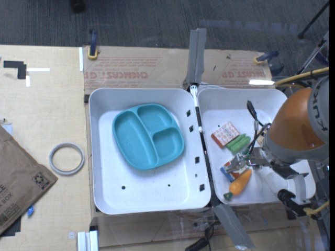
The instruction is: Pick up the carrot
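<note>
Camera view puts us above both bins, and we find the carrot (240, 182) in the right bin (220, 109), lying near its front wall, orange body slanting up to the right with the green top at its lower left end. Just above it sit a small blue and red item (229, 168), a green pod-like piece (238, 142) and a printed red and white packet (225, 133). The left bin (99, 156) holds a teal divided plate (148, 135).

The gripper (244, 162) hangs low over the clutter, just above the carrot's upper end and beside the blue item. How far its jaws stand apart we cannot tell from this angle, and we see nothing clearly held between them; the carrot rests on the bin floor.

We judge this to be the approach, with the grasp not yet made. The next move calls for setting the tool squarely across the carrot's body, clear of the blue item, then closing and lifting. The crowding neighbours could get caught up instead.
</note>
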